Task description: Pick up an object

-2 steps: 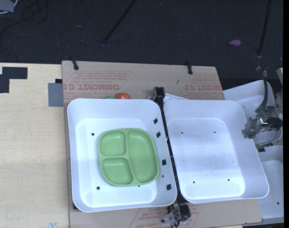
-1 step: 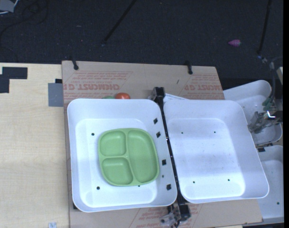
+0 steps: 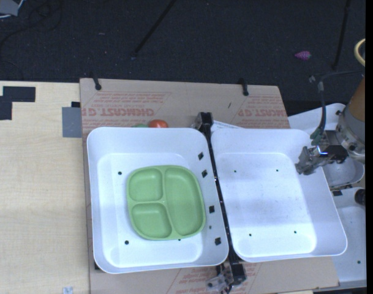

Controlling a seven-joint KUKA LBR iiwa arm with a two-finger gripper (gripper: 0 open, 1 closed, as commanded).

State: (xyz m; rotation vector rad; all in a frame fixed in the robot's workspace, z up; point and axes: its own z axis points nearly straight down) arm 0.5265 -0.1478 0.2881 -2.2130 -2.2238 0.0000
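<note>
- Progress on the pick looks close to nil: the green divided plate [image 3: 166, 202] lies flat on the floor of the left bin [image 3: 106, 146], untouched, with nothing lifted.
- Gripper [image 3: 307, 162] sits at the right rim of the right bin [image 3: 266, 250], well apart from the plate and across the divider between the two bins; at this size I cannot tell how its pincer is set, and nothing can be seen held in it.
- What is left, as I judge it: the whole job. The arm must cross into the left bin, come down on something, close on it and raise it.
- Plate placement: near the middle of the left bin, slightly toward the divider side, clear of every wall.
- Orientation: open side up, three compartments showing. The two smaller ones are stacked on the left and the single large one runs down the right.
- Long axis: the outline is a rounded rectangle, close to square, so the axis is weak; it seems to run roughly from far to near, tilted a little so the near end leans right.
- A small red-orange object [image 3: 158, 124], with a bit of green beside it, rests on the cardboard just behind the left bin's far wall, outside both bins.
</note>
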